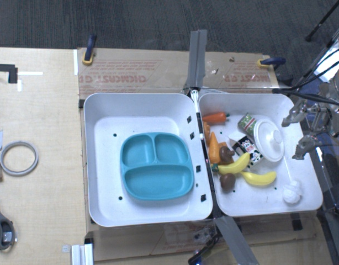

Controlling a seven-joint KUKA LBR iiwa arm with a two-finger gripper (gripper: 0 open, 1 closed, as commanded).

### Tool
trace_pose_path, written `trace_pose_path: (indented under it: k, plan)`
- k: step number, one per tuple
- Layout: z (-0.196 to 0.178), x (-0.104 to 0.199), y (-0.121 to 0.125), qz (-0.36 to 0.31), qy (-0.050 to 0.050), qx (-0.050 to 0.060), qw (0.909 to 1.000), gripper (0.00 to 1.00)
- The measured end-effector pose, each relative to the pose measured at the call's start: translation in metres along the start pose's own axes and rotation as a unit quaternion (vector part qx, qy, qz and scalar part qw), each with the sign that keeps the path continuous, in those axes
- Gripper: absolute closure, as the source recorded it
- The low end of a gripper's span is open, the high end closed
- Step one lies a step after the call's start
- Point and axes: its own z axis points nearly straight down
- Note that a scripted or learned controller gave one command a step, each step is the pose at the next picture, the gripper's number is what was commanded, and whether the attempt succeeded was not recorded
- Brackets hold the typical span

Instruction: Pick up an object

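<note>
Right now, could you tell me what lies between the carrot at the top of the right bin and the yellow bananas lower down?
In the camera view, between the carrot and the bananas sit an orange piece and a black-and-white item.

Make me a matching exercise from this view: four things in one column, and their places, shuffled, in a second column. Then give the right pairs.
Things:
1. blue divided plate
2. carrot
3. roll of tape
4. bananas

Places:
A. on the bench, left of both bins
B. near the front of the right bin
C. in the left bin
D. at the back of the right bin, near the divider

Pairs: 1-C, 2-D, 3-A, 4-B
</note>
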Motion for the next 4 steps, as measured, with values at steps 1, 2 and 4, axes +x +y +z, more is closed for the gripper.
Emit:
trace_pose_path:
  k: [1,2,4]
  plan:
    - [0.155,-0.018,0.03,0.058,-0.011,0.001,0.9983,0.0]
    - [0.162,-0.054,0.061,0.113,-0.015,0.003,0.9935,0.0]
    - [0.162,-0.044,0.083,0.106,-0.019,0.003,0.9941,0.0]
